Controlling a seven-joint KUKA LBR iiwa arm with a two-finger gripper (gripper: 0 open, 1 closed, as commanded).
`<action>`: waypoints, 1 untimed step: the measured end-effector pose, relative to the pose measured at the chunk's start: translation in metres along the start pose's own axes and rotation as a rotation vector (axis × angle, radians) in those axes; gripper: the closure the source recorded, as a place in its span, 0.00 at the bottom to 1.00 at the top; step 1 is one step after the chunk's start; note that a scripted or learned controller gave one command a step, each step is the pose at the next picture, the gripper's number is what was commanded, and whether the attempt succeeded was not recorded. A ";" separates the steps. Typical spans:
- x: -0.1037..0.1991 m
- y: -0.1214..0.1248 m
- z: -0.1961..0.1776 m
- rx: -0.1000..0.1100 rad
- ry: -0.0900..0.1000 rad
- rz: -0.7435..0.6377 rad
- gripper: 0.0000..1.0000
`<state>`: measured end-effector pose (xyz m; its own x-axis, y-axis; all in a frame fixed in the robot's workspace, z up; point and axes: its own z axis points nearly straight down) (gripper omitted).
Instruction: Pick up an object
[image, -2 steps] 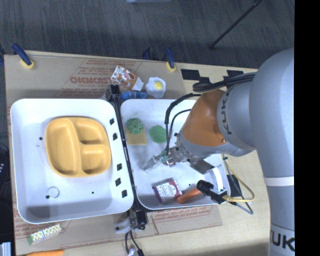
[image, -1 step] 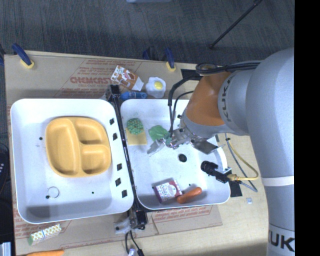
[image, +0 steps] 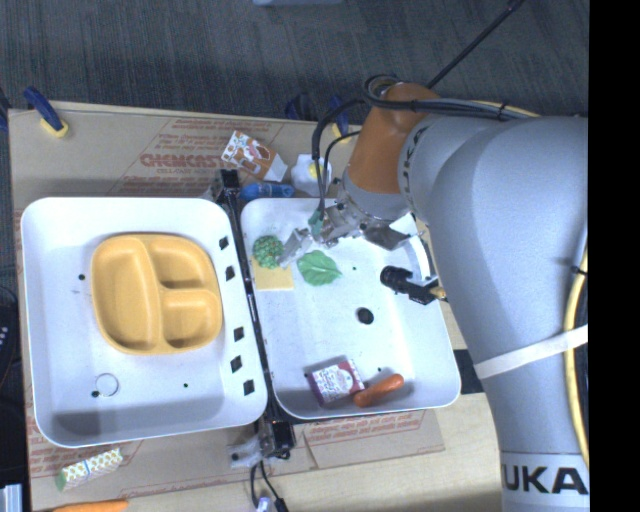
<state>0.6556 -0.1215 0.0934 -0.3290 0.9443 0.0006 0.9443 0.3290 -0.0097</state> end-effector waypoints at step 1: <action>0.024 -0.027 0.002 -0.003 0.004 0.581 0.00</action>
